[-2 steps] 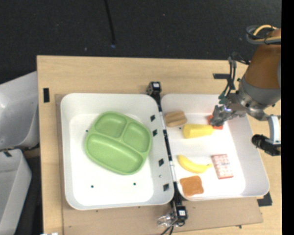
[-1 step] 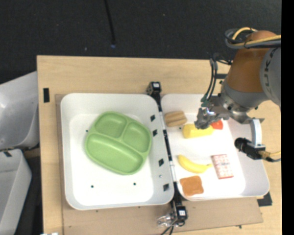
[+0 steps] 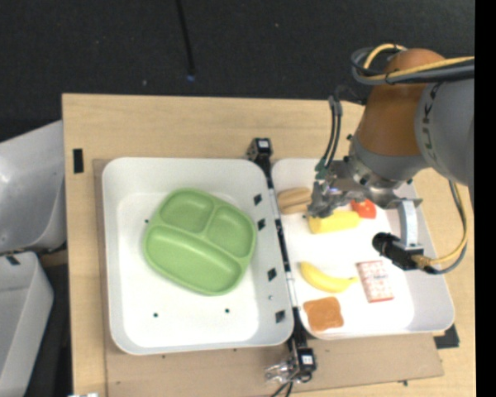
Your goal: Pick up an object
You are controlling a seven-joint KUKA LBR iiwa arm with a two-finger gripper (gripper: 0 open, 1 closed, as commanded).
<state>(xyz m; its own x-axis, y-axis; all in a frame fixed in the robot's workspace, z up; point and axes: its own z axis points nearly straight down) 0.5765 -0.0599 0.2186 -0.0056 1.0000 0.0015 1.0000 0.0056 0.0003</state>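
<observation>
Nearest the camera, at the front of the right white bin (image 3: 426, 304), lies a brown square slab like a piece of toast (image 3: 323, 313). Just behind it a yellow banana (image 3: 325, 278) curves across the bin floor, and beside that, toward the right, rests a small pink-and-white patterned packet (image 3: 375, 280). A black cylindrical part with a cable (image 3: 394, 250) hangs over the bin just behind the packet.

In the left white bin (image 3: 120, 222) a green plastic divided plate with three compartments (image 3: 200, 239) lies tilted across the middle.

Farther back in the right bin, a yellow block-shaped object (image 3: 334, 222) sits directly under the gripper (image 3: 329, 205), which is lowered right onto its upper edge; whether the gripper is spread or closed on it cannot be told from this angle. A small red object (image 3: 364, 209) lies just to the right of the yellow block, touching or nearly touching it. A tan, bread-roll-like piece (image 3: 293, 198) rests to the left, near the bin's wall.

The pale wooden bench (image 3: 190, 122) carries both bins.
</observation>
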